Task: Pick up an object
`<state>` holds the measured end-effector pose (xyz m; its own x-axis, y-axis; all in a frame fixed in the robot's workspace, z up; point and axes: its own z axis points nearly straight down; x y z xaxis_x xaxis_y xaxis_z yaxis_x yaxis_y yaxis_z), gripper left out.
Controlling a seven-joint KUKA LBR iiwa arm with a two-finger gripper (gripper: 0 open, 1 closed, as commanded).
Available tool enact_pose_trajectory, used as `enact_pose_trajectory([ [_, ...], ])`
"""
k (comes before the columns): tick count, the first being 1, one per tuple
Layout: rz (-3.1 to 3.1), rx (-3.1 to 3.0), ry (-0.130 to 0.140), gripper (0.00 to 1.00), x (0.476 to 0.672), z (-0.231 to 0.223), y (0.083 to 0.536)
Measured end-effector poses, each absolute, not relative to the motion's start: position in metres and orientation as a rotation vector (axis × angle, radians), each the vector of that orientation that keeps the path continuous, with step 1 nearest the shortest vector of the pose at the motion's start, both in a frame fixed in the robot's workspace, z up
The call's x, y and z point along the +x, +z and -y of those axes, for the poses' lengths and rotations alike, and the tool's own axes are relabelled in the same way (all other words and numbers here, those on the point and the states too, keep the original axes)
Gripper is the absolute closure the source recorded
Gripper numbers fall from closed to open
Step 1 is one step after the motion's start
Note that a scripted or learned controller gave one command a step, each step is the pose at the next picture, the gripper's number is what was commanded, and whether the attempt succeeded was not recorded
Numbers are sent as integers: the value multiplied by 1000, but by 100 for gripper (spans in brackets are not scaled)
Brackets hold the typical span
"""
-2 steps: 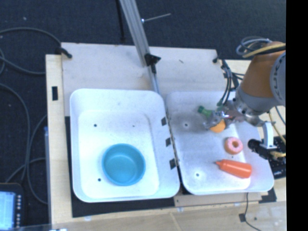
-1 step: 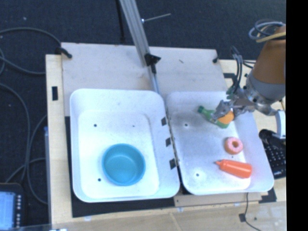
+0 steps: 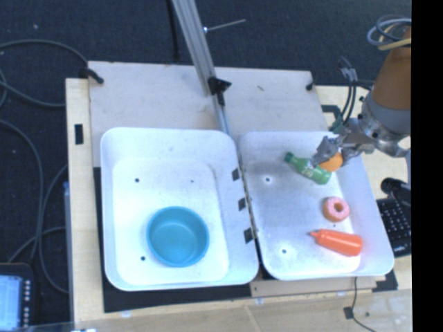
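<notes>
My gripper (image 3: 327, 154) hangs over the upper right part of the right bin (image 3: 277, 199), reaching in from the right. Directly under its tip lies a small orange object (image 3: 333, 162), partly hidden by the gripper. A green bottle (image 3: 308, 168) lies on its side just left of the tip, touching or nearly touching the orange object. A pink donut (image 3: 336, 209) sits lower in the same bin. An orange carrot-like object (image 3: 337, 242) lies near the bin's front right corner.
The left bin (image 3: 131, 164) holds a blue bowl (image 3: 178, 236) near its front. A metal pole (image 3: 197, 40) slants up from between the bins at the back. A black keyboard (image 3: 396, 220) lies right of the right bin.
</notes>
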<state>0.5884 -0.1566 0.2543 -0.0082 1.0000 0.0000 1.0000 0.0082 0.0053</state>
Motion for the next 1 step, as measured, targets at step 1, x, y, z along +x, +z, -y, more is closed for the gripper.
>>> enact_pose_trajectory([
  [1, -2230, 2215, 0, 100, 595, 113, 246],
])
